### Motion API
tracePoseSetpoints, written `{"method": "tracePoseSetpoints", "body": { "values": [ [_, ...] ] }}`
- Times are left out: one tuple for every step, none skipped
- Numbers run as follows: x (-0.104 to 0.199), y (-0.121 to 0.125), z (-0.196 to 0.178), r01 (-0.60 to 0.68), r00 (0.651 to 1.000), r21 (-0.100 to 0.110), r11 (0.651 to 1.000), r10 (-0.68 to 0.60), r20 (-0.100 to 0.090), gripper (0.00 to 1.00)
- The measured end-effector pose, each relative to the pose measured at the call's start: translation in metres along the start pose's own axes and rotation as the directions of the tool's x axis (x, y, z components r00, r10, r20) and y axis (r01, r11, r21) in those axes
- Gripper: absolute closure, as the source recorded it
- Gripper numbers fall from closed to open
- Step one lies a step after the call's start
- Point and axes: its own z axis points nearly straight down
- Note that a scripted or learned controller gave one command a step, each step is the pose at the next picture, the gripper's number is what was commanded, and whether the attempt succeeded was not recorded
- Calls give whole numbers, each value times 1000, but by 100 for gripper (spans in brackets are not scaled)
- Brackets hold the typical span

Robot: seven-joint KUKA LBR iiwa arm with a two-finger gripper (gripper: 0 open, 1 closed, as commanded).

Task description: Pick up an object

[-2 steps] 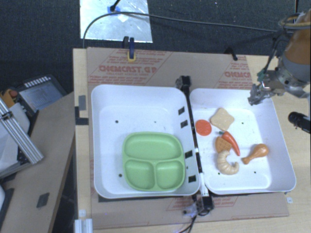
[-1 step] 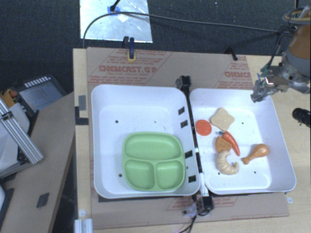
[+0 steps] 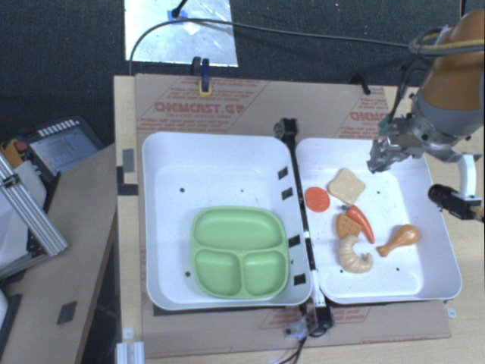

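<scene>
The right bin (image 3: 432,279) holds several toy foods: a tan bread slice (image 3: 346,186), a red tomato slice (image 3: 317,199), an orange carrot (image 3: 356,221), a pale shrimp (image 3: 353,255) and a chicken drumstick (image 3: 398,240). My gripper (image 3: 378,161) hangs over the bin's upper part, just right of and above the bread slice, apart from it. Nothing shows between its tips.
A green three-compartment plate (image 3: 239,251) lies in the left bin (image 3: 167,173). A black clip strip (image 3: 294,196) runs along the divide between the bins. A yellow-handled clamp (image 3: 203,76) sits at the back of the bench.
</scene>
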Motion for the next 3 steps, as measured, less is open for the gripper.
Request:
{"method": "tracePoseSetpoints", "body": {
  "values": [
    [52, -20, 13, -1, 1000, 0, 1000, 1, 1, 100],
    [102, -34, 28, 1, 1000, 0, 1000, -1, 0, 100],
    [164, -46, 35, 3, 1000, -1, 1000, -3, -1, 100]
  ]
}}
